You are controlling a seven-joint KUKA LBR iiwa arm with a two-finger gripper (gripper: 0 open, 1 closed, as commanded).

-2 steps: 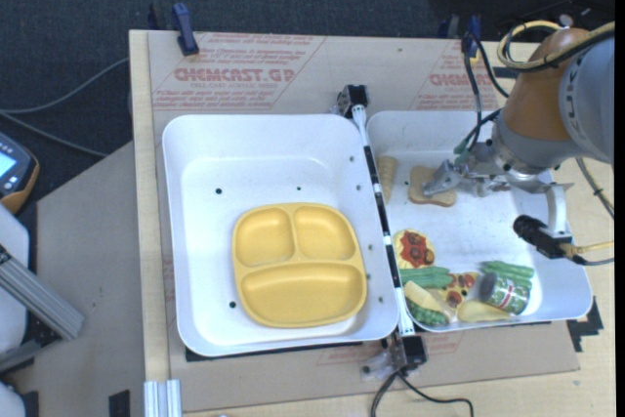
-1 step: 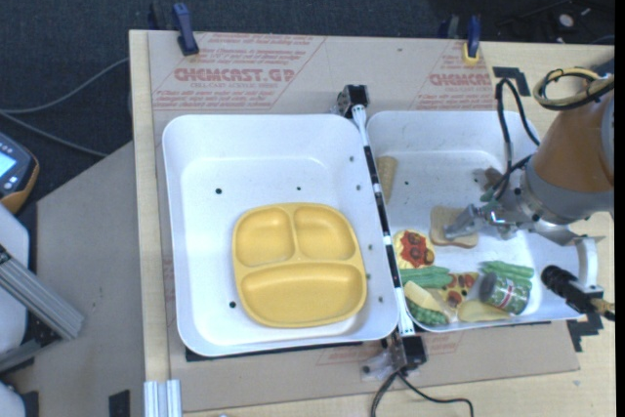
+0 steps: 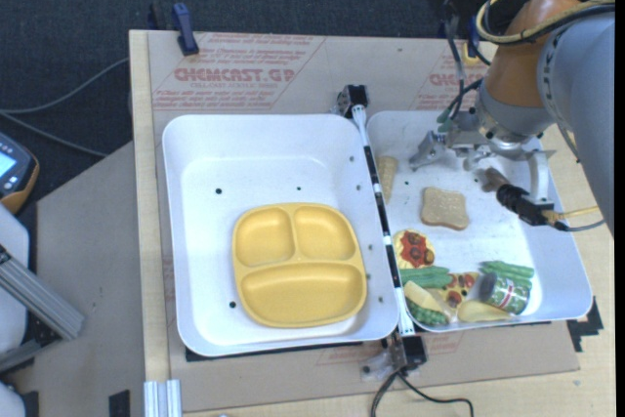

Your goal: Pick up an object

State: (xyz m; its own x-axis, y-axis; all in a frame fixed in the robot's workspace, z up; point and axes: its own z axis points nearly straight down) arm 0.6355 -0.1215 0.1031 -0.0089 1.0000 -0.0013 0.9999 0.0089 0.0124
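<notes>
Currently hovering over right bin [image 3: 576,259] at 12 o'clock — gripper [image 3: 459,149] grip state unclear; toast [image 3: 444,208] at 6, untouched, likely target.

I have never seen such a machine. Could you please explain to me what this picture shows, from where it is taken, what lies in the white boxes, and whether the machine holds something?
The picture is taken by one camera fixed above a bench, looking down at a slant. The grey and orange shape at the right is a robot arm; its job is to pick up an object. At its end sits the gripper, a two-finger tool, over the right bin. I cannot tell whether it holds anything.

Two shallow white bins stand side by side. The left bin holds a yellow plate with three compartments. The right bin holds toy food: a slice of bread, a small can, and a pile of green, yellow and red pieces near the front.
</notes>
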